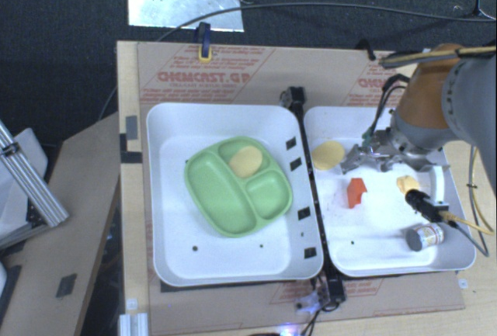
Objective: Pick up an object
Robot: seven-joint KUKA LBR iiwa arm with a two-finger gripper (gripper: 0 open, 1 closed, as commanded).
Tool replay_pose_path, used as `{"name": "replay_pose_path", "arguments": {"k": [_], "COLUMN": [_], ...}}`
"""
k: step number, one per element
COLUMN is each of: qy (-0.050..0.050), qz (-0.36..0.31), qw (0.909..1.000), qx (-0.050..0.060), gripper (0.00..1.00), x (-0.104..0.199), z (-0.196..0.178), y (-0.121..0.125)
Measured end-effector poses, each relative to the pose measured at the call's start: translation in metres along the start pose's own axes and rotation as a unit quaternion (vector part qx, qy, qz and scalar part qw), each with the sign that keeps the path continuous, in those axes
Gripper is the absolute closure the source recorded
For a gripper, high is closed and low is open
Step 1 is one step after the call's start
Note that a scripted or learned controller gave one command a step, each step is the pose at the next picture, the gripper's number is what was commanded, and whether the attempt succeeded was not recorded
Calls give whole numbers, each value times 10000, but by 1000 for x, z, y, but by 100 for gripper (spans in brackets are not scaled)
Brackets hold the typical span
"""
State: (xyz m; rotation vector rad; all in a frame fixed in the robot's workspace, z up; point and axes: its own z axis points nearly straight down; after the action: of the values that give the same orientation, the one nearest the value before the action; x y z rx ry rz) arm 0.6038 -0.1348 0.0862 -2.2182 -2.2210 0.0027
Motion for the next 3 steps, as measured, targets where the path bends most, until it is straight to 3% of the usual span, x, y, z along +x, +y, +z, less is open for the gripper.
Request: {"name": "replay_pose_path", "arguments": {"k": [1,3], "qy": [-7,-9], "qz": [4,-1], "qw": [10000,10000], "qx": [-27,-45], "gripper": [100,100], "x": [0,0], "z": [-14,-110], "y": [2,1]}}
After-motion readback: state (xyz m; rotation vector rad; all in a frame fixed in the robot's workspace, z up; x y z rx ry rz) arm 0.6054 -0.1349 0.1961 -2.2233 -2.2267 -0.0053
